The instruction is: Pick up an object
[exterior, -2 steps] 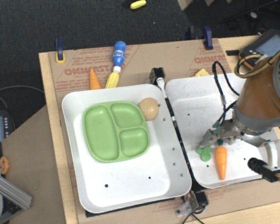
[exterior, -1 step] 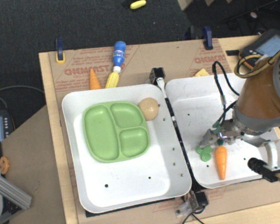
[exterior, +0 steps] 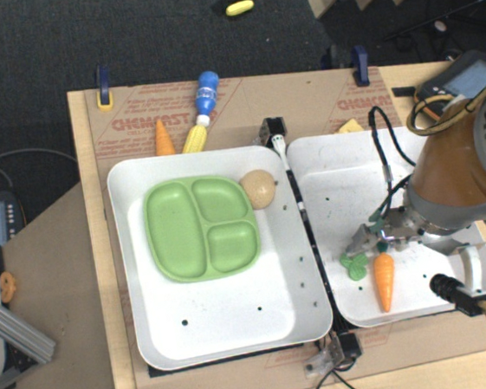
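Observation:
A toy carrot (exterior: 384,281) with a green leafy top (exterior: 354,265) lies in the right bin (exterior: 337,174), near its front. My gripper (exterior: 380,236) hangs low just behind the carrot's thick end, close to it or touching it. Nothing is visibly held. In the left bin (exterior: 222,318) a green divided plate (exterior: 201,227) lies flat. A tan ball (exterior: 259,187) rests against the plate's back right corner.
Behind the left bin, on the cardboard, lie a blue and white bottle (exterior: 205,94), a yellow piece (exterior: 195,139) and a small orange cone (exterior: 163,139). A yellow scrap (exterior: 350,126) sits behind the right bin. The arm covers the right bin's right side.

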Tool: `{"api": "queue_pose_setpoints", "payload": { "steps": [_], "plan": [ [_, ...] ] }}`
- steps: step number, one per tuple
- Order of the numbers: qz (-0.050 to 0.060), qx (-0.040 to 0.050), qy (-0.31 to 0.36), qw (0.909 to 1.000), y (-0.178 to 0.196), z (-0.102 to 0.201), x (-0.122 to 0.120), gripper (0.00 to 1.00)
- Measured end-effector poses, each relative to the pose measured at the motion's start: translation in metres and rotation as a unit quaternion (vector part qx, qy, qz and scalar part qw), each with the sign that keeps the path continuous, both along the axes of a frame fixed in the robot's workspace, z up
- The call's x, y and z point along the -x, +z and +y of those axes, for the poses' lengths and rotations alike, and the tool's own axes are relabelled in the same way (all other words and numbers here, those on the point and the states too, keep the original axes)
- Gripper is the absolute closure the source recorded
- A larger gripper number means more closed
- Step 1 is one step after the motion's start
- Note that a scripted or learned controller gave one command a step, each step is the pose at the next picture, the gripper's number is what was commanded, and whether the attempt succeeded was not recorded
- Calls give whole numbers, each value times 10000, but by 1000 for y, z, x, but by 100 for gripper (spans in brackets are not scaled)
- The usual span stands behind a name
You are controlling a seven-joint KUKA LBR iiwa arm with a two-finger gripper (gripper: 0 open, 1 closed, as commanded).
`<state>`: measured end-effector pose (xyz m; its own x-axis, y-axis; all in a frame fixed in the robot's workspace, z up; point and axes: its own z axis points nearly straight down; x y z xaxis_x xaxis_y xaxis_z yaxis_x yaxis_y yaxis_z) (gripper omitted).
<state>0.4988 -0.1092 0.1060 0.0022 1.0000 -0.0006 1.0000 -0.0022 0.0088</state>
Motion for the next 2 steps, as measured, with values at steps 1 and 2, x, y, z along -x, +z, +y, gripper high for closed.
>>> {"api": "queue_pose_setpoints", "payload": {
  "steps": [1, 2],
  "plan": [
    [0, 0, 0, 10000, 0, 0, 0, 0],
    [0, 0, 0, 10000, 0, 0, 0, 0]
  ]
}}
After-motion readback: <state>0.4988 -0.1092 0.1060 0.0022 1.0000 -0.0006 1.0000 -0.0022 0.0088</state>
